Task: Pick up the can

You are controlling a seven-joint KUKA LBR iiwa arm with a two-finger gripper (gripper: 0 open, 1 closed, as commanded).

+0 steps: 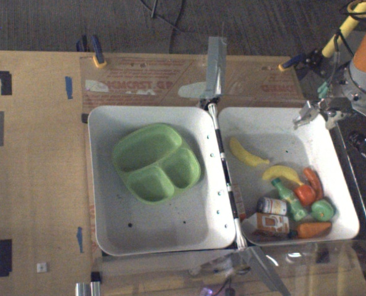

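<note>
Metal fingers of the gripper (315,114) are seen spread apart, with nothing between them, above the far right corner of the right bin (340,165). The grey arm (363,66), with its orange band, is seen entering from the right edge, yellow and dark cables looped beside it. The can (273,206) is found well apart from the gripper, on its side near the bin's near left corner, touching an orange-labelled carton (270,224) just nearer. A green bottle (291,200) is laid against the can's right side. Two bananas (249,154) are seen farther back, while a red pepper (305,193), a green pepper (323,210) and a carrot (313,229) are crowded toward the near right. A green divided plate (156,162) is held in the left bin (103,184). Both bins are set on a cardboard-covered bench (35,165).
</note>
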